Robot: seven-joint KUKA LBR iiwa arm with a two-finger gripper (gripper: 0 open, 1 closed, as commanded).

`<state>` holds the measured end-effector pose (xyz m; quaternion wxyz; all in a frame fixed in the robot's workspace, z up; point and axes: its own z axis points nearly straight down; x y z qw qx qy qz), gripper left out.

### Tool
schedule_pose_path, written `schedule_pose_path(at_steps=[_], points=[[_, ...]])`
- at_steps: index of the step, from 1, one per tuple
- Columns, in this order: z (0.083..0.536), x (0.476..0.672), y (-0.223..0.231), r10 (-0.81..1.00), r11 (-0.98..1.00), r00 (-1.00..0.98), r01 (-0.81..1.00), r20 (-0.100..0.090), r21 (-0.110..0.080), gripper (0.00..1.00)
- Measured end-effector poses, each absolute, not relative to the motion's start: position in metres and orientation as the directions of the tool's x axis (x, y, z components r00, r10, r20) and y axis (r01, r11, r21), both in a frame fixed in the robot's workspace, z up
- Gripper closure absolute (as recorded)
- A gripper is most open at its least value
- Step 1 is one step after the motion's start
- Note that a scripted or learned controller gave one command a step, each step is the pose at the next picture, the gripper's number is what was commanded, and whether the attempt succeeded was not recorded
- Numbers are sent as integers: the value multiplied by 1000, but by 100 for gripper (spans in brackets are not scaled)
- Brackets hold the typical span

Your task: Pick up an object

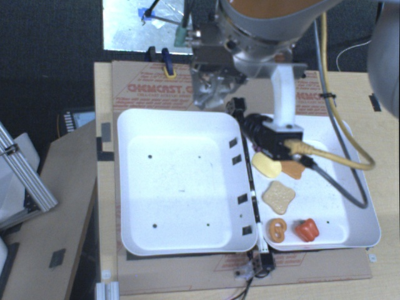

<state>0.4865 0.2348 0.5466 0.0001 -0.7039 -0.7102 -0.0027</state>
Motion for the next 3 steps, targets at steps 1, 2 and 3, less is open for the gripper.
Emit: schedule_pose_path(at_steps=[1, 2, 3], points=[[534, 522, 234, 1000, 0, 0, 1000, 0, 2, 100], [535, 513, 234, 1000, 3, -3, 1000, 1, 1, 100], [535, 499, 234, 1000, 4, -4, 1000, 1, 1, 100]])
